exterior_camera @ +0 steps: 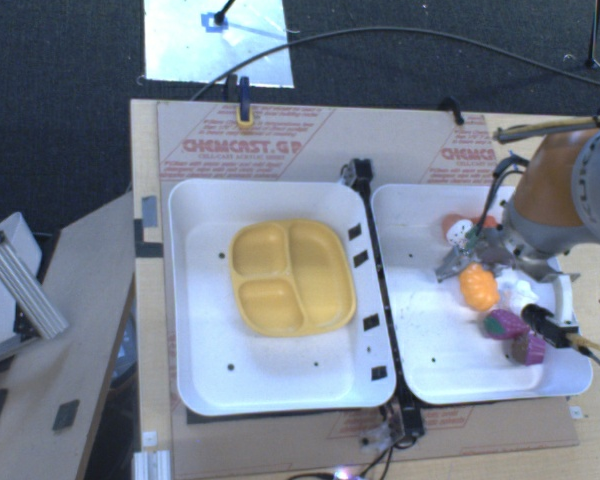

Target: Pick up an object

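Yellow divided tray [289,276]: smooth plastic, slight sheen. Both bins [210,368]: smooth matt white plastic. Counter [310,138]: printed protective film. Orange toy [478,288]: glossy plastic look.

Left bin [195,298]: held one yellow divided tray [288,276]. Right bin [420,368]: held an orange object [478,288], magenta objects [504,323], with the gripper [462,258] lowered just beside the orange one.

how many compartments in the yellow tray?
3. The tray lies in the left bin: two compartments side by side at the far end, one nearer the camera on the left. None look hidden.
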Available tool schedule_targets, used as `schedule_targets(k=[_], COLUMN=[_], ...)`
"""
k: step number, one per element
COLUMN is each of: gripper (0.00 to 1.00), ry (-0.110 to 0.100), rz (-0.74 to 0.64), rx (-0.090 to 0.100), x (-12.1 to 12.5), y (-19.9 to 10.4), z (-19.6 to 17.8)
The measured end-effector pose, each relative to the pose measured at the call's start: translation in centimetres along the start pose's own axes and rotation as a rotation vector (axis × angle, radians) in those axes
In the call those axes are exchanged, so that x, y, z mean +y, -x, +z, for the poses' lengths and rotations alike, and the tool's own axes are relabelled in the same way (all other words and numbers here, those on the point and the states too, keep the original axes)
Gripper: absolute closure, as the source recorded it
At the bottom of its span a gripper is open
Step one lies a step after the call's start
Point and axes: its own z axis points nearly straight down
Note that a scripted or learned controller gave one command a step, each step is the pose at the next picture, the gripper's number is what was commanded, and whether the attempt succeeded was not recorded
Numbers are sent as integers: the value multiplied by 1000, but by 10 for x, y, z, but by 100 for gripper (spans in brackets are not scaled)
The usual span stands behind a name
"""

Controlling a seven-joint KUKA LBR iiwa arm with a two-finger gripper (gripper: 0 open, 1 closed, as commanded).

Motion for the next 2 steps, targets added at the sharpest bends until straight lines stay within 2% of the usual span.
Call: schedule_targets(k=[1,2], gripper=[100,100], ry=[4,6], rz=[1,1], rx=[-1,-2], x=[1,7], y=[0,10], z=[-13,-70])
